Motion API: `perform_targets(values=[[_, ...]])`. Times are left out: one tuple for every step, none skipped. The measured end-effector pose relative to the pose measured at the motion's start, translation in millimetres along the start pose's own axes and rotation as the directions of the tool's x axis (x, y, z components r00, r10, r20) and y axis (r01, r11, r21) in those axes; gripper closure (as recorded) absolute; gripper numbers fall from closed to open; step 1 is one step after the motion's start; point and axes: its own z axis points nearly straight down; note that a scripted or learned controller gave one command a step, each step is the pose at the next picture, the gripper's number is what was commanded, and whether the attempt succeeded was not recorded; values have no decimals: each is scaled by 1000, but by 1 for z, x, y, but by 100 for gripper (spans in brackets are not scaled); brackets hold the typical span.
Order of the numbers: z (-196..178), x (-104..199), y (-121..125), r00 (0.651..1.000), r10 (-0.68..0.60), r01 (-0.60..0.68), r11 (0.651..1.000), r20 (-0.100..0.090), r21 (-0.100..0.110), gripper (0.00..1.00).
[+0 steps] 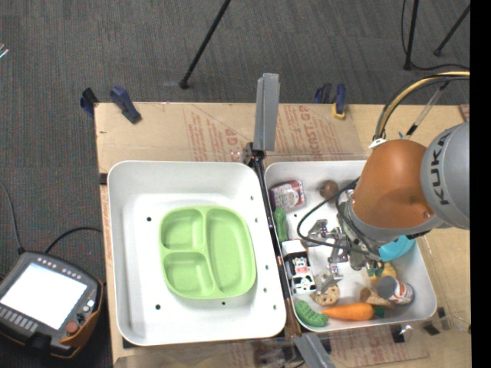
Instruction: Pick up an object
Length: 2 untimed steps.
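Your claw (335, 265) hangs low inside the right bin (426, 282), beneath the orange band of the arm (395, 190); whether it is apart or together cannot be told, as the wrist and cabling mask it. Nothing can be confirmed in its grip. Nearest the camera, just below the claw, you have an orange carrot (349, 311) lying flat, with a green pea pod (311, 312) at its left end and a small cookie (328, 296) between pod and claw. To the claw's right sits a small can (395, 290). Immediately left of the claw lies a black-and-white carton (298, 267). Beyond it, farther from the camera, stand a small pink-labelled jar (287, 195) and a brown ball (329, 188). Well to the left, the other bin (130, 198) holds a green divided tray (207, 251).
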Motion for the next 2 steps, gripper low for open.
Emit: perform_targets(values=[[0, -72, -60, 937, -349, 349, 937, 4, 2, 0], [-1, -12, -108, 960, -279, 279, 960, -1, 0, 0]])
